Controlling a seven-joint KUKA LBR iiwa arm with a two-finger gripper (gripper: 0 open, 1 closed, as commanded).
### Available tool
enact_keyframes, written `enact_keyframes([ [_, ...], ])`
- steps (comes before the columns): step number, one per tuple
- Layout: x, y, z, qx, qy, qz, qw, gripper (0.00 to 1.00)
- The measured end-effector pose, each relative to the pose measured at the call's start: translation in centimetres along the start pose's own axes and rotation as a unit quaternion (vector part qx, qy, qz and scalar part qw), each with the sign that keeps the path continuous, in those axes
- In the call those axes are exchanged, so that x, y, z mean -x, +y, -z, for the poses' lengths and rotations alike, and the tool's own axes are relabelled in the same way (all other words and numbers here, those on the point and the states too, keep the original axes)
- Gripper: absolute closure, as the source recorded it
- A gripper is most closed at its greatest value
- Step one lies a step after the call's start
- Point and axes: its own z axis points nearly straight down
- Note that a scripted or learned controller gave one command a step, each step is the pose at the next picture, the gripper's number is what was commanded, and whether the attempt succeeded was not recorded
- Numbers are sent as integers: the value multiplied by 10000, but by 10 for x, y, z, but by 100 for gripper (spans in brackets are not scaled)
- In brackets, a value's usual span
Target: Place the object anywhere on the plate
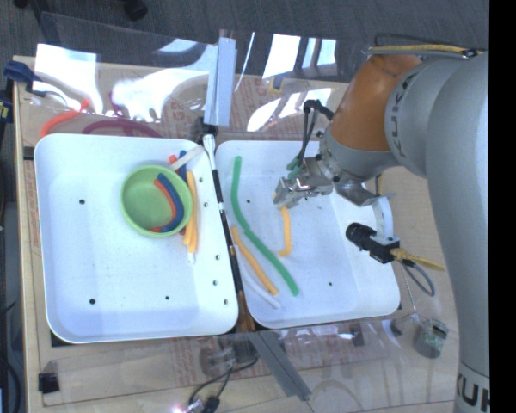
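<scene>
Two white bins are sitting side by side on the worktop. Whether the gripper (287,191) is grasping anything I cannot tell; it is hovering just above an orange stick (285,231) in the right bin (361,291). A green plate (146,200) is lying in the left bin (86,265).

One fixed overhead camera, slanted over both bins (138,317).
</scene>
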Motion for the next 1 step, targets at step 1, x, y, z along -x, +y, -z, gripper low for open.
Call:
enact_keyframes([
  [1, 0, 0, 0, 0, 0, -1, 10000, 0],
])
